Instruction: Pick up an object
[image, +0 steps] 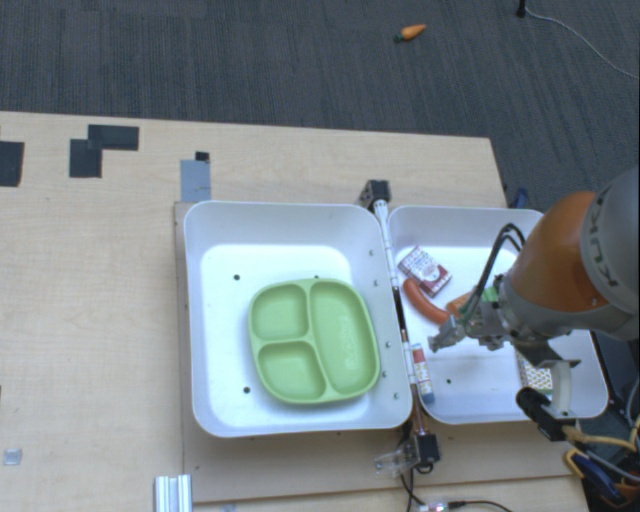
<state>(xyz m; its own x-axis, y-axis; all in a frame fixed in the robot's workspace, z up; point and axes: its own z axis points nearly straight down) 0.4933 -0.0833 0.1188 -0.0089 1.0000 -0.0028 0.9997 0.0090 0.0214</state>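
In the right bin (480, 400), a red and white small box (423, 268) lies near the back left. Just in front of it is an orange-red sausage-shaped object (425, 304). My gripper (452, 333) hangs low over the bin, right next to this orange object's right end, which the gripper body partly covers. I see nothing clearly held. A thin pen-like item (418, 372) lies along the bin's left wall. A white patterned object (540, 376) peeks out under the arm at the right.
The left bin (215, 300) holds a green divided plate (313, 341). The grey arm with its orange band (560, 260) covers the right bin's right half. Cables and a clamp sit at the bench's front edge (415, 455).
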